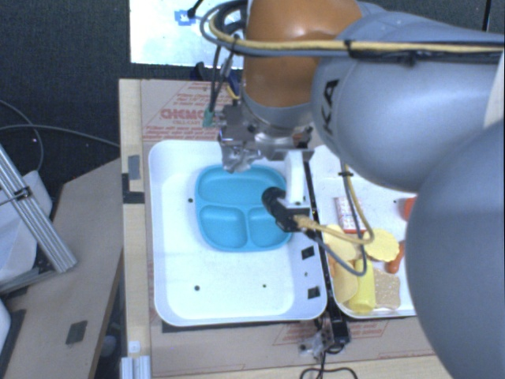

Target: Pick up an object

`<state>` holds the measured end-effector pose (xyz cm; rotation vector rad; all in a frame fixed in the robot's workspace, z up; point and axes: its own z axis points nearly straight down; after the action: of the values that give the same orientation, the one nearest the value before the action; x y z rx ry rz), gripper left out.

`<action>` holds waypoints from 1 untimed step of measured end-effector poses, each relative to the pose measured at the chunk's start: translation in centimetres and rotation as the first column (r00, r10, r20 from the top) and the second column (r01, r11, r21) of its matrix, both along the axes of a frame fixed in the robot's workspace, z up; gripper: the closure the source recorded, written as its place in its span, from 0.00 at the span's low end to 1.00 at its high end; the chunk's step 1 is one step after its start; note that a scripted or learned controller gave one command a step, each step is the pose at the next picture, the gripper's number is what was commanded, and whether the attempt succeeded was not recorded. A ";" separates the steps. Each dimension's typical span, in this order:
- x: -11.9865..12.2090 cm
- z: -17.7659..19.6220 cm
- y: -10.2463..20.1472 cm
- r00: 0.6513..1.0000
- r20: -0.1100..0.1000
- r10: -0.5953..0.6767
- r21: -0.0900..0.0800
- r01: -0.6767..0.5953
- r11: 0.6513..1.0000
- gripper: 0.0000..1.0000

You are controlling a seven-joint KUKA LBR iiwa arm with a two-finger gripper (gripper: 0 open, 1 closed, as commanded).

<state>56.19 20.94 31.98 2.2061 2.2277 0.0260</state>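
Observation:
A blue divided plate [237, 215] lies flat in the left white bin [177, 290], toward its far right part. My gripper [235, 161] hangs from the orange-banded wrist directly over the plate's far edge, close to its surface. The big grey arm covers much of the right bin [394, 310]. In that bin I see a yellow banana-like piece [357, 284], a yellow round piece [383, 245], a tan square block [387, 290], a red-orange item [405, 207] at the arm's edge and a pink-and-white packet [344, 209].
A black fitting with a yellow cable [278, 207] hangs over the plate's right side, by the divider between the bins. A cardboard sheet [177, 109] lies under the bins. Aluminium bars [35, 227] stand at the far left, off the bench.

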 end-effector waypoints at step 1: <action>1.3 -3.3 -2.6 1.000 -0.016 -0.012 -0.009 0.012 1.000 1.00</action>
<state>57.54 18.38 28.64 2.2229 2.2187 -0.0013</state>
